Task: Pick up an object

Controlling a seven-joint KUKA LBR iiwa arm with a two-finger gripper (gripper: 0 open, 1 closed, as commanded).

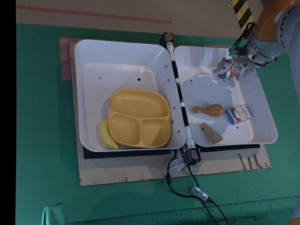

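Observation:
My gripper (pixel 231 72) hangs over the far right part of the right bin (pixel 262 102), a little above its floor. A small orange-and-white object (pixel 230 71) shows between the fingers, and the gripper is shut on it. Lower in the same bin lie a brown toy drumstick (pixel 209 110), a small colourful carton (pixel 239 114) and a tan ice-cream cone (pixel 212 133). All three lie apart from the gripper, nearer the bin's front.
A thin white curved piece (pixel 201 75) lies left of the gripper on the right bin's floor. The left bin (pixel 93 60) holds a yellow divided plate (pixel 139 117) with a banana (pixel 107 135) at its left edge. Cables (pixel 187 182) trail off the front.

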